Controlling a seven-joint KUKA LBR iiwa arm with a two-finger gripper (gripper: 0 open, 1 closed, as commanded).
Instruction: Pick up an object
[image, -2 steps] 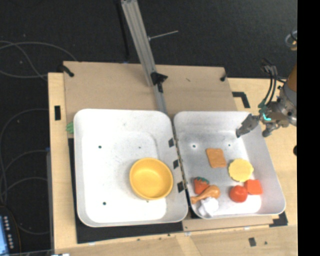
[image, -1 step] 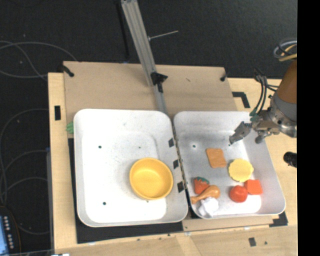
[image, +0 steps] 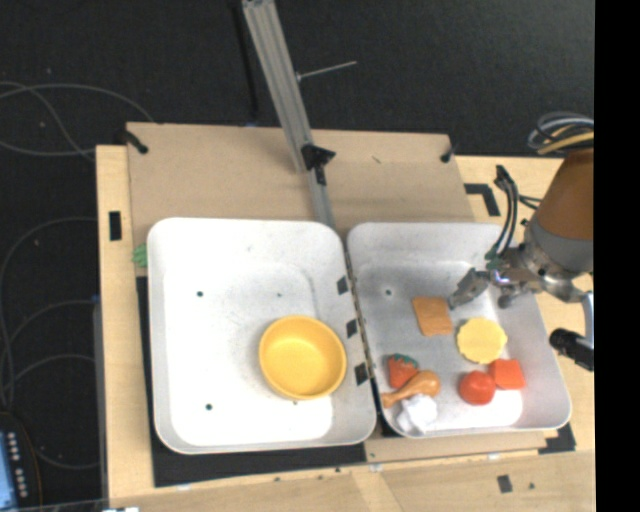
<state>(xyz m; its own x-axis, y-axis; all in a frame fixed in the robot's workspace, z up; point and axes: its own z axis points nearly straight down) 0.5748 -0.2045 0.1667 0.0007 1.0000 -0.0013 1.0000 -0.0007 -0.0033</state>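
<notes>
My gripper hangs over the right bin, in its upper right part, with the fingers spread open and nothing between them. Just below it lie a tan square slice and a yellow scalloped disc. Nearer the front are a red ball-like fruit and an orange-red block. At the front left of this bin a red strawberry-like piece, a tan drumstick and a white crumpled thing lie close together.
The left bin holds a yellow bowl near its front right. A slanted metal rail crosses the back of the bench to the bins' dividing edge. The arm's orange band stands over the right bin's far right corner.
</notes>
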